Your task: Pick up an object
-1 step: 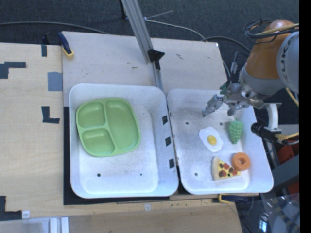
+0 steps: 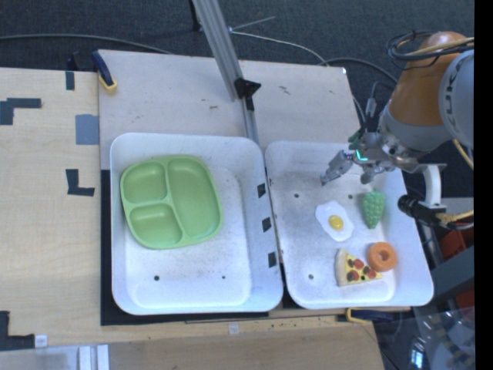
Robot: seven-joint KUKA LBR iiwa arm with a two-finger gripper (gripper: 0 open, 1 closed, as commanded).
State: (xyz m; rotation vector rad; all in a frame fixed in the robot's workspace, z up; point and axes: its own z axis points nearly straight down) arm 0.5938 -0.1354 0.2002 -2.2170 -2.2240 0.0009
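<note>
My gripper (image 2: 350,173) hangs over the back of the right bin (image 2: 296,206), its two fingers spread apart with nothing between them. In front of it lie a fried egg (image 2: 334,222), a green bunch of grapes (image 2: 373,208), an orange doughnut (image 2: 381,257) and a pizza slice (image 2: 353,269). The grapes are just below and right of the fingers, the egg a little further forward. None of them touches the gripper.
The left bin (image 2: 185,280) holds a green divided plate (image 2: 169,200). A slanted metal pole (image 2: 219,37) stands behind the bins. The right bin's left half is bare white floor.
</note>
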